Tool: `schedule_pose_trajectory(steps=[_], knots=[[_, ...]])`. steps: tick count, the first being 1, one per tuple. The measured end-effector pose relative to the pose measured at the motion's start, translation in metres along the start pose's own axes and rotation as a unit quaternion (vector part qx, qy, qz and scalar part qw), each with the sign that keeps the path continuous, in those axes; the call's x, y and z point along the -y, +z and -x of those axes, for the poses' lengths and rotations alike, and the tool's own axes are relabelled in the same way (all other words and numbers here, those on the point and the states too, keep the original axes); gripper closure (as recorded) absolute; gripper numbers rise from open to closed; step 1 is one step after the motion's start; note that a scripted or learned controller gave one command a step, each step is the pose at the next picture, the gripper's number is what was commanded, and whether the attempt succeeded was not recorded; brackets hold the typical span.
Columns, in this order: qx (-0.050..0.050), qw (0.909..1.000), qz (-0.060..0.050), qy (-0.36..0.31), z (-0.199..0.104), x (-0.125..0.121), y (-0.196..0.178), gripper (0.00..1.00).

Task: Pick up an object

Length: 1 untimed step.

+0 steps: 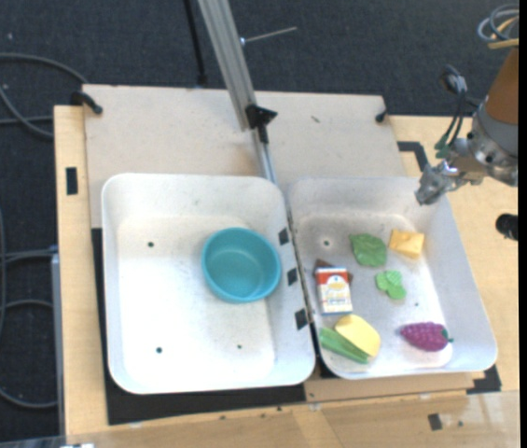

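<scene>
The right bin holds several small toys: a green leafy piece, a yellow cheese wedge, a small green piece, a red and white carton, a yellow corn cob with green husk and a purple grape bunch. My gripper hangs over the bin's far right corner, above and to the right of the cheese wedge. Nothing shows between its fingertips.
In the left bin sits a blue bowl. A slanted metal pole rises behind the bins, ending at the divider between them. Cables lie on the dark floor at left.
</scene>
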<state>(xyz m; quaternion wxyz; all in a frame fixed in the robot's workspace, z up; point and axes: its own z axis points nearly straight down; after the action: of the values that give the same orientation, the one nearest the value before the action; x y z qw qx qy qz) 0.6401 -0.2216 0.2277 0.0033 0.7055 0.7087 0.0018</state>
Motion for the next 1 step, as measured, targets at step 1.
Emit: schedule_pose_trajectory(steps=[1], knots=[[-0.001,1.0,-0.001,-0.001,0.0005,-0.0014,-0.0268,1.0]])
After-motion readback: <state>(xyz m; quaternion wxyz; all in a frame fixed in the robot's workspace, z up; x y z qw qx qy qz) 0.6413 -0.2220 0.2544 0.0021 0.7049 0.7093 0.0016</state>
